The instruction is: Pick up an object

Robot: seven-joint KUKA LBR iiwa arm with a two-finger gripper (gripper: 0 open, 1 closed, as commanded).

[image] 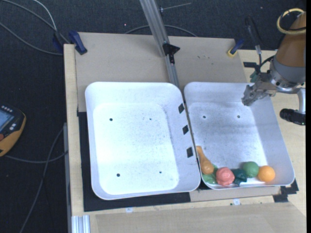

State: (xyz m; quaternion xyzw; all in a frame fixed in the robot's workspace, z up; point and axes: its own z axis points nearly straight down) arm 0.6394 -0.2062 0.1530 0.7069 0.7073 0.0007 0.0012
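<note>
toys [238, 174] bunched along the near edge of the right bin [228, 130]: orange ball [266, 173] at the right, green ball [250, 168] just beside it, pink ball [224, 175] further left, orange carrot shape [204, 160] slanting up the bin's left wall. left bin [131, 140] alongside, on the worktop [121, 57]. farther back, jaws [250, 97] over the right bin's far right corner, well apart from the toys; released or clenched, cannot tell.

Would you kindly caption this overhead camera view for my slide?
Gripper above the right bin's far edge; toy fruits cluster at its near edge.
</note>
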